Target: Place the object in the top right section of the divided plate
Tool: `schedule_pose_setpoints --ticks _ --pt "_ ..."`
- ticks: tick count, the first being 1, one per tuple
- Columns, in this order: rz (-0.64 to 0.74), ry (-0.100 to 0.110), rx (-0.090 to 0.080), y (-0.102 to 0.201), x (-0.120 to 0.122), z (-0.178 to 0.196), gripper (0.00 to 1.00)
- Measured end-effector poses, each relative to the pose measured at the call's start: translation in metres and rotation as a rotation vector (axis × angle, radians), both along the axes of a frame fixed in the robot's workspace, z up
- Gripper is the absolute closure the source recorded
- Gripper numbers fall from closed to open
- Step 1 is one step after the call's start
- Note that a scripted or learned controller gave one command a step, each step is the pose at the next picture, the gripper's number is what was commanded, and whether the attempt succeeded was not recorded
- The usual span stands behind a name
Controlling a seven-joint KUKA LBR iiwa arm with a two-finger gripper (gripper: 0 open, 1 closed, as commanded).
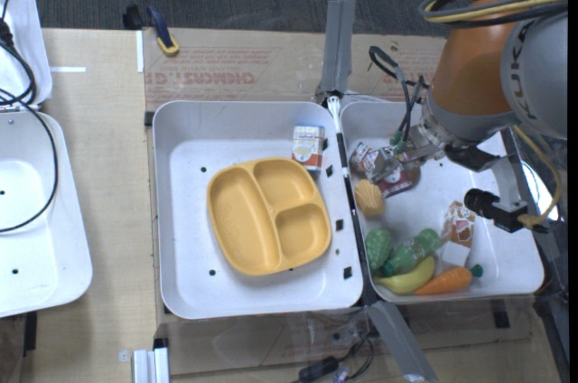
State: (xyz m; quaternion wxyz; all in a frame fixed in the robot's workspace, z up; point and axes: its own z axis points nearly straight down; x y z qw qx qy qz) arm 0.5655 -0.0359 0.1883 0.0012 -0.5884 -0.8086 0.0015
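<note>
Your jaws [390, 157] hover low over the red packet [390, 173] at the right bin's [528, 282] ten o'clock; grip unclear, I cannot tell. The divided plate [268, 214] waits in the left bin [181, 282].

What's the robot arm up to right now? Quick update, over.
Gripper low in right bin, over a red-and-white packet; grip unclear. Yellow divided plate in left bin. Small carton lies just beyond plate's top right section.
</note>
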Motion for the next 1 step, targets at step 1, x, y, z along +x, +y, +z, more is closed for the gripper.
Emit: schedule_pose_setpoints --ticks 1 --pt "-0.078 0.002 -0.001 0.0716 -0.0322 0.0285 1.0"
